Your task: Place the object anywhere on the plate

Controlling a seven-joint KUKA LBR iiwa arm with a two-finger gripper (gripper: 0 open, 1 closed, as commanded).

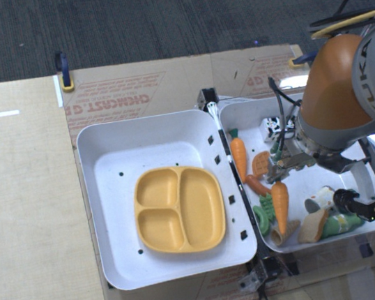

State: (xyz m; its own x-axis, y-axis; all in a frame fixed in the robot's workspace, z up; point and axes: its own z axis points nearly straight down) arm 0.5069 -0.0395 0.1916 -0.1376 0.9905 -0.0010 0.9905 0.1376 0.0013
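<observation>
Two shallow white bins side by side: left bin [103, 216] carrying a yellow three-compartment plastic plate [180, 209], right bin [251, 109] crowded with toy food. Grey two-finger gripper [280, 168] low over the right bin, just above the top of an orange toy carrot with green leaves [280, 206]; fingers too blurred to tell whether apart or closed. Second orange carrot [239, 157] against the bin's left wall, red chili-like piece [256, 185] between the two. Green pod-shaped toy [263, 215] touching the lower carrot; tan bread-like pieces [312, 225] nearby.
</observation>
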